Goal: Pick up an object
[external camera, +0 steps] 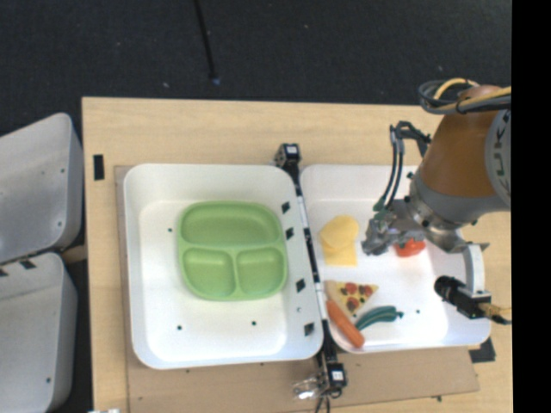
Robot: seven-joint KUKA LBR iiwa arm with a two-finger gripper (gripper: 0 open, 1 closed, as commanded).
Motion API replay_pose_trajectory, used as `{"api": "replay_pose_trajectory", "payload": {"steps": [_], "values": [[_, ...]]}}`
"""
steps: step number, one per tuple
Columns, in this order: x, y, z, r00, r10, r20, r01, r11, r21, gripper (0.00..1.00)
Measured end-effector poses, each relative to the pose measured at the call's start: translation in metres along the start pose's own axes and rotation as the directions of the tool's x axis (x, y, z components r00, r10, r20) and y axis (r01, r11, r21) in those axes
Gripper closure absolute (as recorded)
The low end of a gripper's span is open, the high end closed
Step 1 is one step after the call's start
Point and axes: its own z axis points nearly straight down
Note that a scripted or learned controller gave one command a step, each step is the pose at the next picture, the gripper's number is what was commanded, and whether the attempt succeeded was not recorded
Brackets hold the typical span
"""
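The right bin holds a yellow cheese-like block, a pizza slice, an orange carrot, a teal curved piece and a red object. My gripper hangs over the middle of this bin, between the yellow block and the red object, and the red object touches its right side. The wrist hides its fingertips. In the left bin lies a green three-compartment plate.
The orange wrist band and grey arm cover the right bin's far right part. A black fitting sticks out near the bin's right wall. Clips sit along the divider between the bins. Bare wooden bench surrounds both.
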Motion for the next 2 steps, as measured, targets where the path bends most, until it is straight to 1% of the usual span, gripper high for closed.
{"api": "replay_pose_trajectory", "payload": {"steps": [1,2], "values": [[0.055,-0.01,-0.01,1.0,-0.001,-0.001,0.001,1.0,0.0,1.0],[0.099,-0.005,-0.01,1.0,0.0,0.0,0.0,1.0,-0.001,1.0]]}}
